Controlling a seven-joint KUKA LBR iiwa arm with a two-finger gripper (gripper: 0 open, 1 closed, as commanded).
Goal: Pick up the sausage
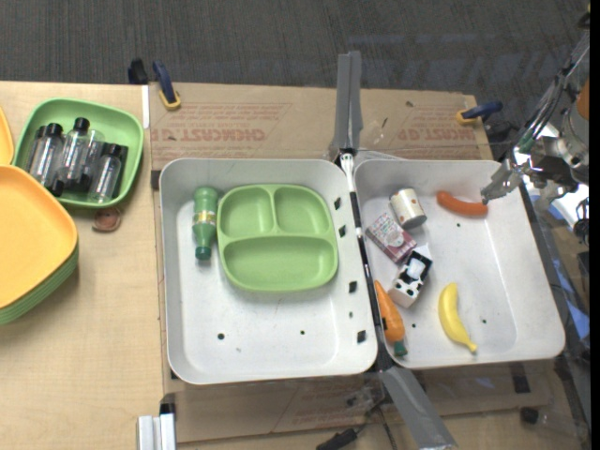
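The gripper (502,182) hangs over the back right corner of the right bin (525,251), its thin fingertips just beside the right end of the sausage (461,203). Whether the fingers are spread or closed cannot be told at this size; nothing sits between them.

The sausage lies on the bin floor near the back wall, well toward the right. Its long axis runs roughly left to right along that wall, sloping slightly down toward its right end, with a gentle curve. Just left of it stands a small tin can (407,207).

Risks, as I judge them: the tips are at the sausage's end, not its middle, so closing there could squirt the round, smooth body sideways or pinch only the tip and let it swing free. The jaws need to straddle the short axis; closing along the length would miss. The bin's back wall and right rim sit close, so a steep descent may foul them.
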